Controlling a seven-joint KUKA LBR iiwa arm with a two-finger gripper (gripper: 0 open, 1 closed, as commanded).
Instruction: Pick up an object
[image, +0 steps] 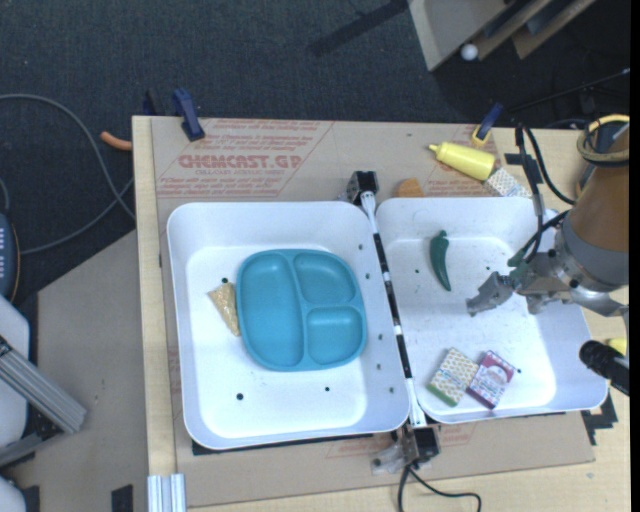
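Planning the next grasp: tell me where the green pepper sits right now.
The green pepper lies in the right bin, toward its upper left, apart from the hand to its lower right.

Red print on the brown cardboard sheet (250, 160) along the bench's far edge, beyond the left bin, reads roughly "CHEMCAST G.P."; the smaller red lines above and below it are too blurred to read.

A yellow bottle (463, 158) is lying near the bench's (250, 160) far right corner; blue clamps (186, 112) are gripping its far edge.
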